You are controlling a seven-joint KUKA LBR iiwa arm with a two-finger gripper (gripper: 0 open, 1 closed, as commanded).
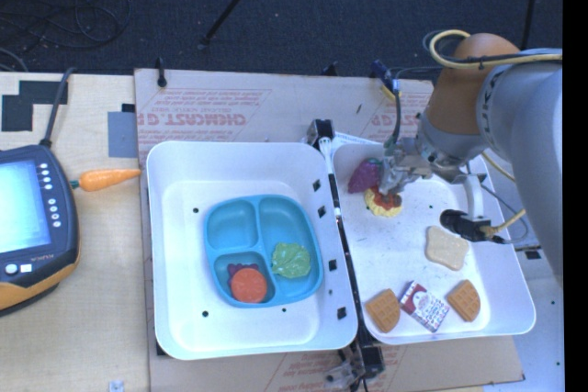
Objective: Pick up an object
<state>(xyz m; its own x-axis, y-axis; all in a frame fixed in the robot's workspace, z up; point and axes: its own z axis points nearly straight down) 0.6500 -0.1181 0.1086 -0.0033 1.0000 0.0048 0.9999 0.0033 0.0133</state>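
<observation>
The gripper hangs low over the back left part of the right bin, reaching in from the right on the grey arm. Its tip sits right at the top of a yellow toy with a red patch, which lies on the bin floor. From this slant I cannot tell whether the gripper is spread or pressed together, nor whether it touches the toy.

Just beside the toy, to its upper left, lies a purple bunch of grapes, close to the bin's left wall. A slice of bread lies to the right of the middle of the same bin, well apart from the toy. Along the front edge are a waffle, a small red and white carton just beside it, and a second waffle on the carton's right.

The left bin holds a blue tray with four compartments. A red round piece fills the front left one and a green leafy piece the front right one.

Both bins stand on a cardboard sheet on the table. A carrot lies on the table left of the left bin, near a pendant with a lit screen.
</observation>
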